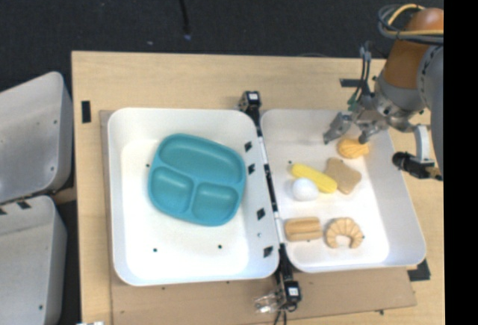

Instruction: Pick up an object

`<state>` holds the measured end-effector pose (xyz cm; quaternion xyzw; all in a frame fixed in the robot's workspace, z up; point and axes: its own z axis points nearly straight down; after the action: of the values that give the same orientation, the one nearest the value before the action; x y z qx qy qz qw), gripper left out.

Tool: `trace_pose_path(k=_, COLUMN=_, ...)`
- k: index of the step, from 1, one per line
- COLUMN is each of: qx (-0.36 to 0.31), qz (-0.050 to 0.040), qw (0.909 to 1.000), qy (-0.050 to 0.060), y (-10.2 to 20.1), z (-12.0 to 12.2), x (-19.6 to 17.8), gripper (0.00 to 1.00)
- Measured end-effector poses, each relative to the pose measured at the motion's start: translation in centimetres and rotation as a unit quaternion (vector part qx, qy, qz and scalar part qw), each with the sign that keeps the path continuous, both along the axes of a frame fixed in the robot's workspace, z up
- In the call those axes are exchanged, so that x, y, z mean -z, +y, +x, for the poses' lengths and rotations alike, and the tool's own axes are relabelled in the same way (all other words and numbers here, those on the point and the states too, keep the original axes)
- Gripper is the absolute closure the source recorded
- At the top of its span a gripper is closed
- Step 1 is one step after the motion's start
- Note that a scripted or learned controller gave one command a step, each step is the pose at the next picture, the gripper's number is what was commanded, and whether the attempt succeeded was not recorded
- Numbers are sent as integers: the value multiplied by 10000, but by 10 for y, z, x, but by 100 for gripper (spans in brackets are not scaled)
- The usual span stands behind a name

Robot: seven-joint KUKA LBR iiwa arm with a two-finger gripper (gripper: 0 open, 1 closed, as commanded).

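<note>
The right bin (388, 241) holds several toy foods: a yellow-orange round piece (352, 148), a yellow banana (314, 177), a white egg (304, 189), a tan bread slice (343, 175), a brown sausage-like roll (302, 228) and a croissant (344, 232). My gripper (348, 129) hangs over the bin's far right part, just above the yellow-orange piece, with its fingers spread and nothing seen between them.
The left bin (131, 256) carries a teal divided plate (198, 179). Black clips (261, 166) line the seam between the bins. The arm (407, 66) fills the upper right. Light wood bench (89, 77) rims both bins.
</note>
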<state>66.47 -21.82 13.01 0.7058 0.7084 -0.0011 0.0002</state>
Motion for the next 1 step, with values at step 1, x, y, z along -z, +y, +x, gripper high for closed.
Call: trace_pose_path(k=1, qx=-18, qz=-4, qw=10000, qy=-11, y=-1, z=1, x=29, gripper=0)
